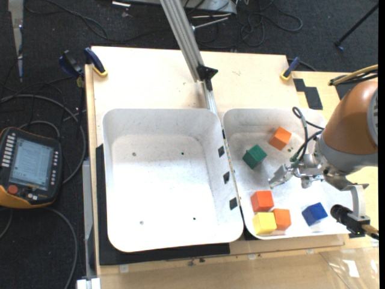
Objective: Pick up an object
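Wooden bench point(150, 77) carries 2 white bins; right bin point(240, 122) holds 6 blocks. Your gripper point(283, 174) hovers mid-bin, fingers apart, clasping nothing; green block point(254, 156) just left, likeliest target.

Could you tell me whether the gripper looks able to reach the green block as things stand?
Probably yes: the green block sits alone in the right bin, with bare floor between it and the gripper.

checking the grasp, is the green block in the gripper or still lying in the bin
Lying in the bin. The green block rests on the right bin's floor, apart from the gripper, which has nothing between its fingers.
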Controlling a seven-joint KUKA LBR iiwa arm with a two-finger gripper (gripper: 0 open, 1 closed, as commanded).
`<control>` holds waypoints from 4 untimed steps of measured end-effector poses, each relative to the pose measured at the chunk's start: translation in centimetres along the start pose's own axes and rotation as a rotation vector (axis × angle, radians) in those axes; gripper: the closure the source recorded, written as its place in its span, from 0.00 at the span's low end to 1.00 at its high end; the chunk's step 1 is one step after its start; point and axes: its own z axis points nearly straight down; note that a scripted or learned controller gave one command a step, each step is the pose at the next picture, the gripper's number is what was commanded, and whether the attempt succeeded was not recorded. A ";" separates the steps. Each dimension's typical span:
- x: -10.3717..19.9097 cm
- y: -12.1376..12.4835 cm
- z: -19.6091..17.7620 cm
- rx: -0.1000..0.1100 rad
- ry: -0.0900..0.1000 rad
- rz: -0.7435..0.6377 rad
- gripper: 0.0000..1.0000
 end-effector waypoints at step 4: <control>-0.3 16.2 7.0 0.081 -0.007 -0.001 0.00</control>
